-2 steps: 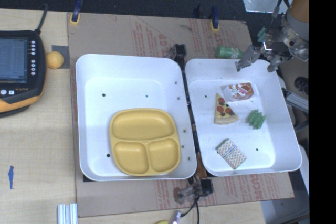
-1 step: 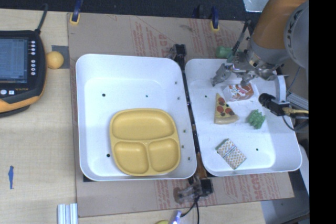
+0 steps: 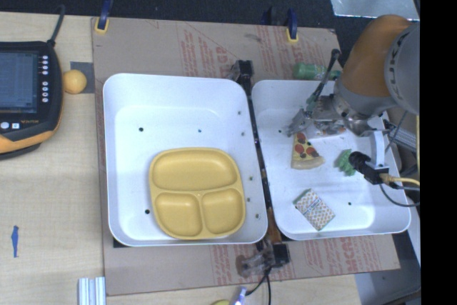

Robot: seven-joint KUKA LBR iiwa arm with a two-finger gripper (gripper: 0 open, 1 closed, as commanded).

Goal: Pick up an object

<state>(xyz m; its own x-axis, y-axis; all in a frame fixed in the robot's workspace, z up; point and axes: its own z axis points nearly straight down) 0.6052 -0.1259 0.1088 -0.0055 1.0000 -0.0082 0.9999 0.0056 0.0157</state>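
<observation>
The right bin (image 3: 371, 216) holds three things. A toy pizza slice (image 3: 305, 153) lies near its middle. To the right of it sits a small green piece (image 3: 346, 161), partly hidden by the robot's wrist parts. A grey patterned packet (image 3: 314, 209) lies toward the front. My gripper (image 3: 305, 123) hangs low over the back of this bin, just behind the pizza slice, and it is not clear whether it touches anything. Nothing visible is held in it.
The left bin (image 3: 128, 103) carries a yellow divided plate (image 3: 196, 191) in its front half. A teach pendant (image 3: 25, 96) and an orange ball (image 3: 74, 81) lie on the bench at the left. A green thing (image 3: 308, 71) sits behind the right bin.
</observation>
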